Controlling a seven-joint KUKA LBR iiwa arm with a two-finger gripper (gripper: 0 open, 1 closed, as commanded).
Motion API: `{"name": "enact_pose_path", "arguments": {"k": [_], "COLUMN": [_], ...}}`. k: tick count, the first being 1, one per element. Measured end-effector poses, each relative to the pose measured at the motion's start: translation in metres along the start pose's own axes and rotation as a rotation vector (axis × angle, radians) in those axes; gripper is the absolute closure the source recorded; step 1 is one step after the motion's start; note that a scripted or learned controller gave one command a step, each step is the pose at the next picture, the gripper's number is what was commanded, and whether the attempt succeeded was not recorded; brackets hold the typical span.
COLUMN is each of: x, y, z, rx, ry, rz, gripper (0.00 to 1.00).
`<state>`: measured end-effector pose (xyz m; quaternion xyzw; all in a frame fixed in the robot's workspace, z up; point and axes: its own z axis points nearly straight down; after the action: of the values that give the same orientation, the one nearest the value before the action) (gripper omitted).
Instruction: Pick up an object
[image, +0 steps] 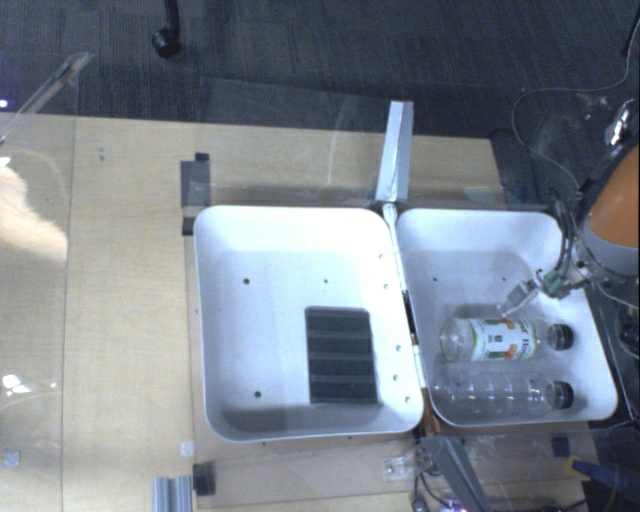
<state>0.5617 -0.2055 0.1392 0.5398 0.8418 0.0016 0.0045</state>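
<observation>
Two clear bottles (493, 340) (500, 397) lie sideways in the right bin (470, 240).

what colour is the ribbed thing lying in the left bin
Black, or very dark grey, with ridges across it; the ribbed pad shows in the camera view.

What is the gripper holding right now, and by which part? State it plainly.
Nothing can be seen held. The gripper hangs above the right bin, just up and right of the labelled clear bottle, which lies on its side on the bin floor.

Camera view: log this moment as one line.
gripper: above labelled bottle, right bin | clear bottle: near front wall | black ridged block: left bin
</observation>
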Motion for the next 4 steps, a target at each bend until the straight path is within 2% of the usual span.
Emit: {"name": "enact_pose_path", "arguments": {"k": [1, 2, 3, 4], "x": [0.028, 0.020, 0.094, 0.071], "y": [-0.005, 0.051, 0.081, 0.096], "z": [0.049, 0.014, 0.031, 0.028], "rx": [-0.005, -0.001, 0.000, 0.000], "ry": [-0.004, 0.001, 0.004, 0.002], "rz": [-0.259, -0.322, -0.387, -0.088], "gripper": [0.00, 0.00, 0.00, 0.00]}}
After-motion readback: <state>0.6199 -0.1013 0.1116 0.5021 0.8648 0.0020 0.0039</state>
